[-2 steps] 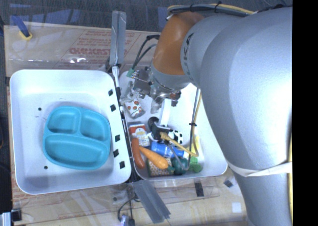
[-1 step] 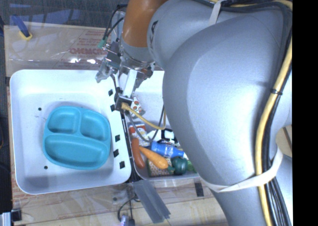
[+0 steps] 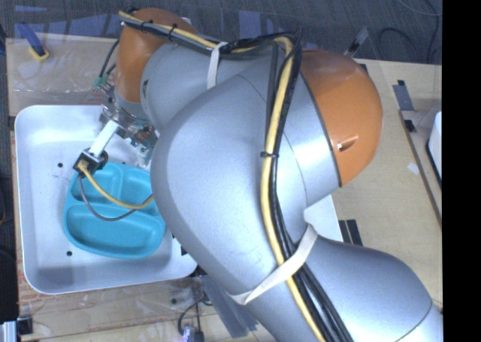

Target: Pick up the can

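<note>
1. The grey metal two-finger pincer (image 3: 129, 131) hangs low over the shallow white plastic bin (image 3: 30, 205), close to its far wall. Whether it is apart or together I cannot tell.
2. The can's place cannot be told: the bulky grey arm with its orange band (image 3: 248, 183) covers everything to the view's right of the pincer.
3. Just in front of the pincer, toward the camera, lies a blue plastic tray with moulded compartments (image 3: 113, 224).
4. The step in hand is probably the approach. To do it well, descend straight over the can, centred on its round body, and close only once level with its middle.
5. The far wall and the tray's raised rim hem the pincer in. Bare bin floor to the view's left of it gives the open room.
</note>
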Controlling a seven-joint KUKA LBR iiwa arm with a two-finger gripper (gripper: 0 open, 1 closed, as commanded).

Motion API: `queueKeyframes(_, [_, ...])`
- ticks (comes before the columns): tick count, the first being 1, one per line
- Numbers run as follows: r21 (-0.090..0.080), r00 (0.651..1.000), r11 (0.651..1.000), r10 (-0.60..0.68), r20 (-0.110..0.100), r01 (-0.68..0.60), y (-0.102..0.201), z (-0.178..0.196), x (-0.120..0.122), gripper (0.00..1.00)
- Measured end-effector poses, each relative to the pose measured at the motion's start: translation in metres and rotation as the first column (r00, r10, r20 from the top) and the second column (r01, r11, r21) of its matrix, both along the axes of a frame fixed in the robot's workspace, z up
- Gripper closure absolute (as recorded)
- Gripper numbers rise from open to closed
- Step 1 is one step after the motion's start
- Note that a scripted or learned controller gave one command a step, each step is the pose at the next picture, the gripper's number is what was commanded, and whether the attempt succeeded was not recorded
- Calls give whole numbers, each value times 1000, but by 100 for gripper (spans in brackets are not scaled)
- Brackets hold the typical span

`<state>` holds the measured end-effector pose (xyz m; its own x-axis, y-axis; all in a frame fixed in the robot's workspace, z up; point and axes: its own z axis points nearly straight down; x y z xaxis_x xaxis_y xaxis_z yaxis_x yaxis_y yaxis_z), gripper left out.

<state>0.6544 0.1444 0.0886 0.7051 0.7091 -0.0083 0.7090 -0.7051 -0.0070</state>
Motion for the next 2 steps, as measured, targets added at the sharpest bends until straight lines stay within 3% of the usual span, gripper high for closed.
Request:
queueKeyframes(1, [0, 940, 940, -342, 12, 342, -17, 2, -2, 0])
queueKeyframes(2, [8, 950, 950, -313, 21, 313, -38, 7, -75, 0])
